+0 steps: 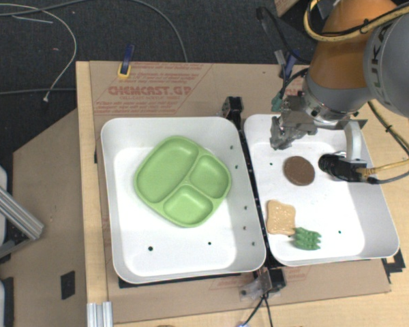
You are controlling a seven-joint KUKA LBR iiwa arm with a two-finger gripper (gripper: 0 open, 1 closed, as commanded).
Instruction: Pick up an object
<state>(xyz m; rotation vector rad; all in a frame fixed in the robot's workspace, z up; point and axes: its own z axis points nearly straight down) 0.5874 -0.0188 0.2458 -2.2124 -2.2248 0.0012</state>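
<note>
When going for the brown disc [300,171] lying flat in the right bin [354,213], just beside the gripper [284,135], slide over its middle, then drop slowly. Cannot tell gripper spread or pressed together.

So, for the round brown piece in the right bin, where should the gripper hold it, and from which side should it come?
Probably from straight above, the fingers closing across the outer edges of the brown disc. It lies flat on the right bin floor, so no side gives a face to pinch. The bin floor is bare around it; the gripper hangs just beyond its far-left edge.
</note>
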